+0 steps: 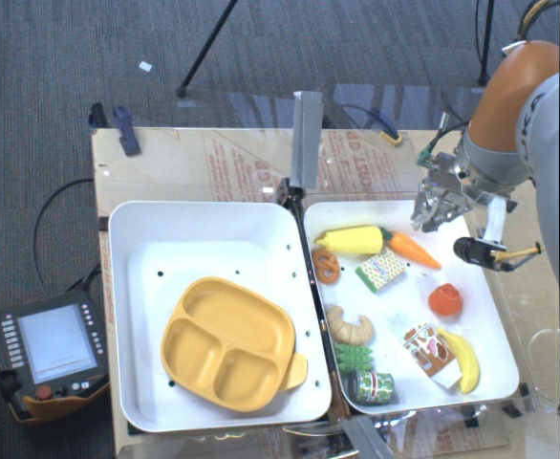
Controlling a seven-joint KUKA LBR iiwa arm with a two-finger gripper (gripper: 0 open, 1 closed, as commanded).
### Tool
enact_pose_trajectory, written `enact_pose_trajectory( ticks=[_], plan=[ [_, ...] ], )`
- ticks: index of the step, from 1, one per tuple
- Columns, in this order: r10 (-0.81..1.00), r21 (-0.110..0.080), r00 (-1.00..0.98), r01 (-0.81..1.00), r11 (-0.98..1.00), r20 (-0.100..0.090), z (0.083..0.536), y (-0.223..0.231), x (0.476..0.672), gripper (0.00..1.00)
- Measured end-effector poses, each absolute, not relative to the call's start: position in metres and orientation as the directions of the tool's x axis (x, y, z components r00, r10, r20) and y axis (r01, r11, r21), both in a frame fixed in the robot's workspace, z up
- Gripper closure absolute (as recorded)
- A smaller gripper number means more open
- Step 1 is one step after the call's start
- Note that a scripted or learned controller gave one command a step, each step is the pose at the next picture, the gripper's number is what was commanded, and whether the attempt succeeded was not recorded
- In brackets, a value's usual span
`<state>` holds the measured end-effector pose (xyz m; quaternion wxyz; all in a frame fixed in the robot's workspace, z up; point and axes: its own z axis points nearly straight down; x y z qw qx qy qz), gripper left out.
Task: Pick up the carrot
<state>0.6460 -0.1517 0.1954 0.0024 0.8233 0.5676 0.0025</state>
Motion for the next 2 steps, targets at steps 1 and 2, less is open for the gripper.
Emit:
enact_pose_trajectory(
  ticks=[1,2],
  plan=[
    [0.951,-0.011,0.31,0.951,-0.31,-0.001,0.095,-0.149,0.573,1.0],
    [0.851,-0.001,0.525,0.851,-0.525,0.0,0.21,-0.188,0.586,1.0]
  ],
)
